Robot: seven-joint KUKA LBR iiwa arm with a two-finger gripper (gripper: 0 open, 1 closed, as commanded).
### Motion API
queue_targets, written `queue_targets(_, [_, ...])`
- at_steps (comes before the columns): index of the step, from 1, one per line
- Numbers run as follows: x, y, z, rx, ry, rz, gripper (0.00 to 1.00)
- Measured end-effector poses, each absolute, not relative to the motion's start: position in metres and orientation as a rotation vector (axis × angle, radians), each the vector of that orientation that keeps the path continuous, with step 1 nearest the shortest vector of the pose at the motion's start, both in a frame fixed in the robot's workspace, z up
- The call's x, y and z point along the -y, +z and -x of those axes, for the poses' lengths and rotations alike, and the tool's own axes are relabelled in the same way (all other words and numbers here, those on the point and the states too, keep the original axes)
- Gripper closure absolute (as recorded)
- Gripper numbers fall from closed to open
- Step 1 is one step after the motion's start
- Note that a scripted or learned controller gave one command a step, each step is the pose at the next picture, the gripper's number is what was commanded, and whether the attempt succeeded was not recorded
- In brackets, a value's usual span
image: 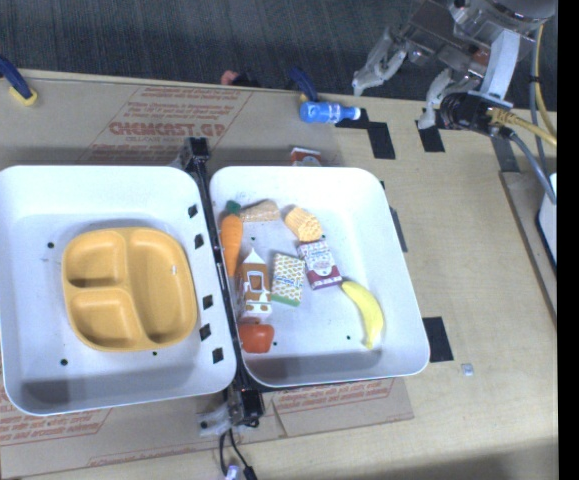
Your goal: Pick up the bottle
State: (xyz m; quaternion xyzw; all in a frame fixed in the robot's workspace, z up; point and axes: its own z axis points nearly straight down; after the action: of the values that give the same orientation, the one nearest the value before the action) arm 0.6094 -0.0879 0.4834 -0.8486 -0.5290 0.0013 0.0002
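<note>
The bench [469,268], taped cardboard, carries two white bins: the left bin [19,298] holds a yellow tray [129,286], the right bin [394,268] is crowded. The gripper [401,80] hangs splayed and empty at far right. The bottle [253,290] lies at the right bin's left side, touching the carrot [231,243], tomato [256,337] and carton [288,277] — a closing finger may well catch a neighbour or slip.

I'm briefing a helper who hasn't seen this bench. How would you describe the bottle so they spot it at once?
Start at the right bin, the one holding the toy food. Along its left side, next to the carrot and just above the tomato, lies the bottle. It is small and white with a brown label, unlike the flat cartons to its right.
</note>
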Motion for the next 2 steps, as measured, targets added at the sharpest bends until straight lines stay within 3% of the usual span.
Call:
queue_targets(1, [0.051,0.531,-0.585,1.075,0.004,2.952,0.00])
queue_targets(2, [0.019,0.542,-0.555,0.546,0.005,3.094,0.00])
